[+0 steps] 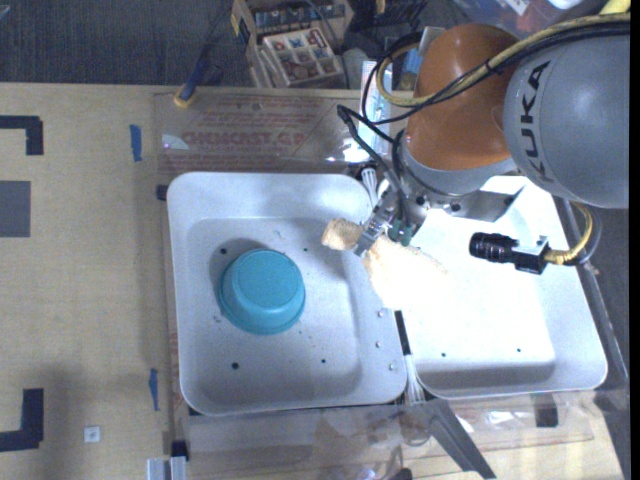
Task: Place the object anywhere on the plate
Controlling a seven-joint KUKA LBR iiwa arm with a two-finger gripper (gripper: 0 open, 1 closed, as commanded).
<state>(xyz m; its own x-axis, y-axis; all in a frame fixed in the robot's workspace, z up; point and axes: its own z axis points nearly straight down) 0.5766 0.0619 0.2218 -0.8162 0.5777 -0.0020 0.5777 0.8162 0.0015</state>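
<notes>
Claw (378, 230) is over the ridge between the two bins, touching a pale tan object (342, 234) (fingers too blurred, so can't tell if it's open or gripping). Going left to right: left bin (200, 368) has a blue upside-down bowl-looking plate (261, 290), well apart from the object. Right bin (520, 358) sits under the arm (560, 118), washed out by glare.

Open floor surrounds the blue plate (262, 290) in the left bin (200, 368); the arm (560, 118) crowds its two o'clock corner.
</notes>
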